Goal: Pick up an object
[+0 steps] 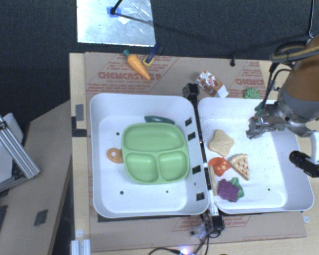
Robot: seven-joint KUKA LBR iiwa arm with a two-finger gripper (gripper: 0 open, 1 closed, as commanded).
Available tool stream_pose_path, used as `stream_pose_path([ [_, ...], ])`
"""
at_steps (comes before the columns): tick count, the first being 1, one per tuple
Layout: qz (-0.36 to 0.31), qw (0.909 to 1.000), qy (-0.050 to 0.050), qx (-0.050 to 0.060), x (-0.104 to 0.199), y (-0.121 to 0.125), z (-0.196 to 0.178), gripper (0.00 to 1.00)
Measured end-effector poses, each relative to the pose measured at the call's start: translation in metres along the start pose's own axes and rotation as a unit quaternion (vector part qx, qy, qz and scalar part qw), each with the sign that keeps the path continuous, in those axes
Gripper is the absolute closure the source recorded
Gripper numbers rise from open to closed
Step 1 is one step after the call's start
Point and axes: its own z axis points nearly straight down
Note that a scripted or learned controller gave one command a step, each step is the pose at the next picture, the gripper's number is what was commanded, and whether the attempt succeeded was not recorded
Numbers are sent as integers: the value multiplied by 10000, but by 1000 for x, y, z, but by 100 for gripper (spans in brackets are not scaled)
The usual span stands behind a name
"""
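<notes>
Camera view looks down on two white bins. The right bin [287,195] holds the arm's gripper [257,127], up near the back, with nothing seen in it; whether the claw is spread cannot be told. The toys lie apart to its left: bread slice [220,142], pizza slice [240,166], tomato [219,166], grapes [230,189]. The robot should pick one toy, probably the near bread, and come straight down over its middle.
</notes>
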Motion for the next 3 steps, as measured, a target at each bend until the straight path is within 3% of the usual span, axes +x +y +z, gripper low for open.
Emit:
stream_pose_path([
  [2,5,10000,1,14,98,18,-11,100],
  [3,4,10000,4,18,155,30,8,100],
])
